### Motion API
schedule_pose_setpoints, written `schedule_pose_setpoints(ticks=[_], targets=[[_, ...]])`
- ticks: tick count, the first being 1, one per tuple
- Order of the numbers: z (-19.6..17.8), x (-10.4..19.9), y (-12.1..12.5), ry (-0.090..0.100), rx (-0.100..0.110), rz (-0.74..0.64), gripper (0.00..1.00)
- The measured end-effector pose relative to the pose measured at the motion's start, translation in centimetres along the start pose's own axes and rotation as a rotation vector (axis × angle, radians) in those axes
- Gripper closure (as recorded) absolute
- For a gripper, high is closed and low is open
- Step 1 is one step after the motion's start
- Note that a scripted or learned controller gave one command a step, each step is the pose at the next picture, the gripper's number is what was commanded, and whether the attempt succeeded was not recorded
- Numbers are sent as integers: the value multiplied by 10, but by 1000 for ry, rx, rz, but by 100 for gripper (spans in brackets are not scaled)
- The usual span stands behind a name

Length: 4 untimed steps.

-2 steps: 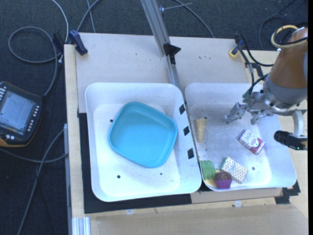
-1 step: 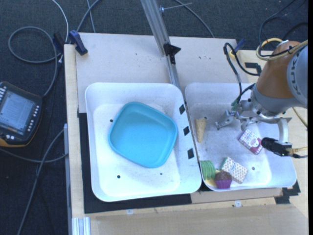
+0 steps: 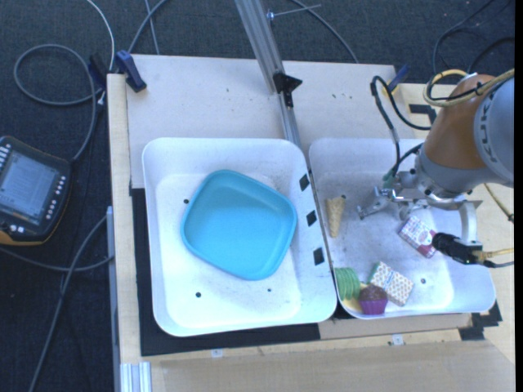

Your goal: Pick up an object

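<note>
Reaching in from the right, the grey arm with its orange band covers the upper right corner of the right bin, and its bulk hides much of the wrist hardware. The gripper hangs low over that bin's floor, a tangle of thin metal parts pointing left; whether the fingers stand open or closed cannot be told, and nothing can be made out between them.

A small pink-and-white packet lies just beside the wrist, partly tucked under it. A tan cone rests near the bin's left wall, close to the gripper but apart from it. Along the near rim sit a green piece, a purple object touching it, and a checkered packet just to their right; their exact shapes are hard to read.

The left bin holds a light blue square plate, lying flat and turned at a slant. Both bins rest on the pale surface, with a metal pole running down between them.
</note>
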<state>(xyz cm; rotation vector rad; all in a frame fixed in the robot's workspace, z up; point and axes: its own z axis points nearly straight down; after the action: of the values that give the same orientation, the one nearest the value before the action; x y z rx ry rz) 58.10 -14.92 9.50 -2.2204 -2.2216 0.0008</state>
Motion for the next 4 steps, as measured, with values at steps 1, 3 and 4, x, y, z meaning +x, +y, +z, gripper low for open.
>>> schedule_pose_setpoints(ticks=[1,3,4], targets=[[-12,0,1,0,-3,0,100],[-123,-9,-1,-1,-7,0,100],[-152,-9,-1,-1,-4,0,100]])
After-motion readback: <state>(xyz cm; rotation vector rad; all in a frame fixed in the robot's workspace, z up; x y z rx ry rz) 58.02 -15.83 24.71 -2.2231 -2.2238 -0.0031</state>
